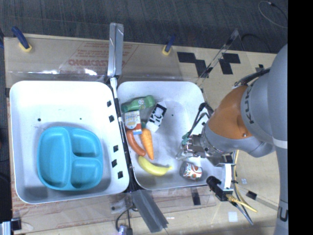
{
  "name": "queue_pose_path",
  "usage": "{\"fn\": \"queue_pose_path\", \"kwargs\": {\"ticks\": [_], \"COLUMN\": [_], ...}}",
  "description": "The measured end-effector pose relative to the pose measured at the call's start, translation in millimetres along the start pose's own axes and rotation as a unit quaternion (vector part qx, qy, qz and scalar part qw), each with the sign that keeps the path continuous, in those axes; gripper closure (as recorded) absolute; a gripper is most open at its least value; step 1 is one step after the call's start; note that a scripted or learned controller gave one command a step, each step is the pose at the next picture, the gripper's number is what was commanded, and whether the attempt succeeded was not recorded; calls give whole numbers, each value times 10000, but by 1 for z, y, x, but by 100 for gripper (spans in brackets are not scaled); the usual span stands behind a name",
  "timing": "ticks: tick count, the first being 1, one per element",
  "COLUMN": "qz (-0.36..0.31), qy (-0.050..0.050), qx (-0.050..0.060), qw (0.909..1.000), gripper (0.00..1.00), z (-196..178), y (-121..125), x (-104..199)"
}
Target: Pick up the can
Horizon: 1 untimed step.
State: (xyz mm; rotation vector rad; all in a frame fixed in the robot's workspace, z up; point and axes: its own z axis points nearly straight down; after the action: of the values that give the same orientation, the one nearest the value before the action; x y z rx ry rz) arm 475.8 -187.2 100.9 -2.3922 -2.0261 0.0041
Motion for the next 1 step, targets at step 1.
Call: {"fn": "queue_pose_path", "kwargs": {"ticks": [1], "qz": [99], "qy": [-8], "qx": [-15], "qw": [9999], "gripper": [100], "z": [-98], "y": [-1], "x": [9]}}
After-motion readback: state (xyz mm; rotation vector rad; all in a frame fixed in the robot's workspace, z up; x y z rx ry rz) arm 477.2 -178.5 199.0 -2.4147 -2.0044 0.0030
